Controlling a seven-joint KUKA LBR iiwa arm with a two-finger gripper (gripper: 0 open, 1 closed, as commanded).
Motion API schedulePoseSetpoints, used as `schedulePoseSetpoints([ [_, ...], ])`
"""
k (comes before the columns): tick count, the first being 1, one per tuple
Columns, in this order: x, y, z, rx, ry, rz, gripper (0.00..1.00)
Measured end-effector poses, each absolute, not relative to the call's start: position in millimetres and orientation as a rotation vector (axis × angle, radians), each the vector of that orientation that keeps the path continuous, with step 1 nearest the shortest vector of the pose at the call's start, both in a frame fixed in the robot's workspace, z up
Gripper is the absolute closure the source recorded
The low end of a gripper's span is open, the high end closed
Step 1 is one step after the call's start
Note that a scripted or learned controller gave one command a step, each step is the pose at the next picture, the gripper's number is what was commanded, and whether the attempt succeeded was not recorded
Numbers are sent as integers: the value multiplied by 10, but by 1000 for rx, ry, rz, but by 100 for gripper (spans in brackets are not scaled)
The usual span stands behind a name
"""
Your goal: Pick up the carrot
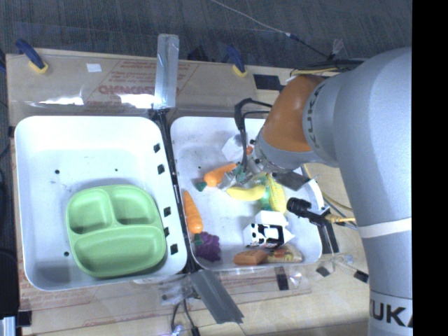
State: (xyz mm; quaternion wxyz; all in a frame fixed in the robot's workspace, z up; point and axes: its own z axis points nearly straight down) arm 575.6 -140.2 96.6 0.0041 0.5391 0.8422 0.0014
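Note:
An orange carrot [220, 174] with a green stub at its left end lies tilted in the middle of the right bin [183, 140]. My gripper [240, 176] is down at the carrot's right end, right beside or touching it, just above a banana [246, 193]. The wrist and its orange band [288, 121] hide where the gripper meets the carrot. A second orange carrot-shaped piece [192, 214] lies along the bin's left wall, well apart from the gripper.
Around the gripper in the right bin are a corn cob [275, 194], a black-and-white toy [267, 234], purple grapes [207, 246], a sausage [250, 257] and a white scrap [234, 148]. The left bin [42, 145] holds a green divided plate [115, 229].

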Motion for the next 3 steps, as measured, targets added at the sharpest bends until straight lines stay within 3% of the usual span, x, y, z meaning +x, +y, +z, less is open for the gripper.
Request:
schedulePoseSetpoints([
  [1, 5441, -645, 1933, 2148, 2292, 4, 100],
  [2, 4944, -334, 1899, 2520, 1887, -8, 100],
  [3, 4756, -726, 1941, 2765, 1504, -10, 100],
])
